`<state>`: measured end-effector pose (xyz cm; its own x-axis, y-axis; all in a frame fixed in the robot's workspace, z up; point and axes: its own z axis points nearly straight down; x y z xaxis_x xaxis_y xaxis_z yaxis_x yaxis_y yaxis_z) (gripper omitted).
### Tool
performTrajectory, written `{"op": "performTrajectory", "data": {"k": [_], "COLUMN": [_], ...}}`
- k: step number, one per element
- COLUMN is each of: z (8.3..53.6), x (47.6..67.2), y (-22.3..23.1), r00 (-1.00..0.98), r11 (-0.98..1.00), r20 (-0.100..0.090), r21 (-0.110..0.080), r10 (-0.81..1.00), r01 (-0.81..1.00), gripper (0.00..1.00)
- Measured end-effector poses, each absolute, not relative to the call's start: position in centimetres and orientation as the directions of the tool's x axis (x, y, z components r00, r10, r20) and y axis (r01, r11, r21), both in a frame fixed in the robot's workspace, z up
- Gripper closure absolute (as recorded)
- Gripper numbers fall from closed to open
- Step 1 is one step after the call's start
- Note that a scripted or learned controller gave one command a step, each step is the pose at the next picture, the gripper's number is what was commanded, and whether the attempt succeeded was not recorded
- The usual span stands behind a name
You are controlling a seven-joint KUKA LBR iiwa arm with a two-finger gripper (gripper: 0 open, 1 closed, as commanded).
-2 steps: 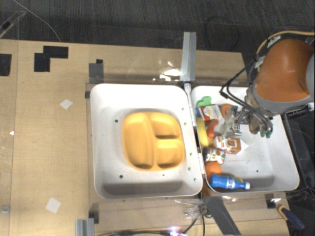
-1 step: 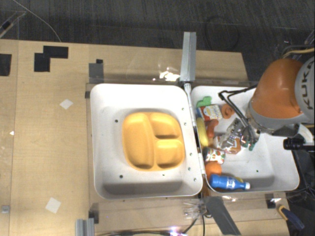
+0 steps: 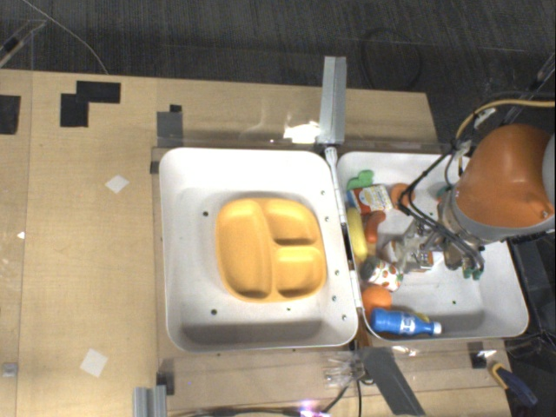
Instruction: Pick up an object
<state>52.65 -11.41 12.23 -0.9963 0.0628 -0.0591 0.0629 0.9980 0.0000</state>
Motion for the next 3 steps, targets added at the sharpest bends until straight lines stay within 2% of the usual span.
{"op": "performTrajectory", "data": {"k": [1,2,3], "z": [13.0,15.8,15.7], "x": [59.0,64.6,64.5], "y": [-20.9,-20.5,-20.5], "r00": [-0.999,-0.997,-0.997], "r11": [0.999,0.997,0.997], "r20": [-0.022,-0.015,-0.014], "r21": [-0.007,-0.004,-0.003], "r10": [0.042,-0.081,-0.079], "r01": [0.042,-0.081,-0.079], "gripper": [1.0,1.0,0.0]}}
